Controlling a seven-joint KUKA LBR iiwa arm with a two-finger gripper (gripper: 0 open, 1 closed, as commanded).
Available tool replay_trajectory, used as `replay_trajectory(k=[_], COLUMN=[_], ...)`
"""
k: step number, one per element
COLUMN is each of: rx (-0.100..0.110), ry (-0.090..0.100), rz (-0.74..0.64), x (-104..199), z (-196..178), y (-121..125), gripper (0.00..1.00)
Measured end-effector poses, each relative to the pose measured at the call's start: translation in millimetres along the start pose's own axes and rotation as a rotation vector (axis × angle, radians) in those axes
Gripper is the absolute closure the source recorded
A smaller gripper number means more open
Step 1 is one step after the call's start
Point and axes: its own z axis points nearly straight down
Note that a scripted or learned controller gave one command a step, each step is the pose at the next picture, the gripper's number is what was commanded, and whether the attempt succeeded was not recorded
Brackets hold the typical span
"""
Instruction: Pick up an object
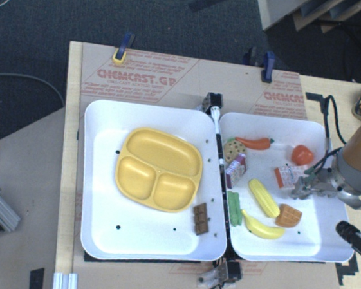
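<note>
The right bin (304,249) holds several small items. A carrot (255,143) and a red tomato (302,154) lie at its far side. A red and white packet (283,176) sits just left of my gripper (300,188), which hangs low over the bin's right half. A yellow corn-like piece (263,197), a brown bread-like piece (288,216) and a banana (263,228) lie in front of the gripper. At the bin's left wall are a cookie (233,149), a purple packet (235,167) and a green stick (233,208).
The left bin (95,215) holds a yellow divided plate (158,169) and a brown chocolate bar (200,218) near its right wall. Cables (329,115) run past the right bin's far right corner. The arm (360,158) covers that bin's right edge.
</note>
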Motion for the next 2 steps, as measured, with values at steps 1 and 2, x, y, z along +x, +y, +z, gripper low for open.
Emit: replay_trajectory(k=[1,2], rx=[0.014,0.013], ry=[0.004,0.004], rz=[-0.004,-0.005], x=[-9,-10], z=[-61,-115], y=[1,4], gripper=[1.0,1.0])
